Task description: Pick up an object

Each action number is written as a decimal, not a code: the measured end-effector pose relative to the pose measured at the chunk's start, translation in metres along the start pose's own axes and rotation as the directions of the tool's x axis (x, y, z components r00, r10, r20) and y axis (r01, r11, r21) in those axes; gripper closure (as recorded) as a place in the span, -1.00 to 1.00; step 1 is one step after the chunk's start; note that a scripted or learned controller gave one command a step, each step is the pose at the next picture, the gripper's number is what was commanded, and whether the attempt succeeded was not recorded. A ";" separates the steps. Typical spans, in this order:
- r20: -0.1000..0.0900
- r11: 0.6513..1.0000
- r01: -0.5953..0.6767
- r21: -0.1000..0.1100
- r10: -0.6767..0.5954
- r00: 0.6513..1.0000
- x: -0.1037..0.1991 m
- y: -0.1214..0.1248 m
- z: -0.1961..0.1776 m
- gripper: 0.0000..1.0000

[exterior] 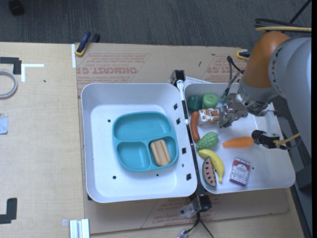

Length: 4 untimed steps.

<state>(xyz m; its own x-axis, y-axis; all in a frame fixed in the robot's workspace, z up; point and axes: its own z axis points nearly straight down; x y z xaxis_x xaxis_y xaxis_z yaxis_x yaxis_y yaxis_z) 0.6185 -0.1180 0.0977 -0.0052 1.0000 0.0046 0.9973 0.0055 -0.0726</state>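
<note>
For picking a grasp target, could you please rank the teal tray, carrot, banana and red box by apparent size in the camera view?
1. teal tray, by far
2. banana and carrot, too alike to rank
3. red box, slightly smaller

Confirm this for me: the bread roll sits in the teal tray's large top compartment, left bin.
Not quite. The bread roll lies in the teal tray's lower right compartment, not the large top one. The tray is indeed in the left bin, as the camera view shows.
</note>
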 end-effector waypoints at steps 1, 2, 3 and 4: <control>0.002 1.000 0.000 0.000 0.000 1.000 -0.001 0.000 0.000 -1.00; 0.004 0.997 -0.008 -0.071 0.008 1.000 0.016 -0.119 0.015 -1.00; 0.005 0.997 -0.005 -0.072 0.005 1.000 0.011 -0.050 -0.022 -1.00; 0.004 0.997 -0.008 -0.072 0.008 1.000 -0.007 -0.099 0.013 -1.00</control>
<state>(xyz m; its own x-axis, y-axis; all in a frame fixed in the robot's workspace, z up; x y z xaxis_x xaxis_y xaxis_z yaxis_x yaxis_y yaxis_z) 0.5192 -0.1255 0.0920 0.0024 1.0000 -0.0001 1.0000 -0.0024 -0.0006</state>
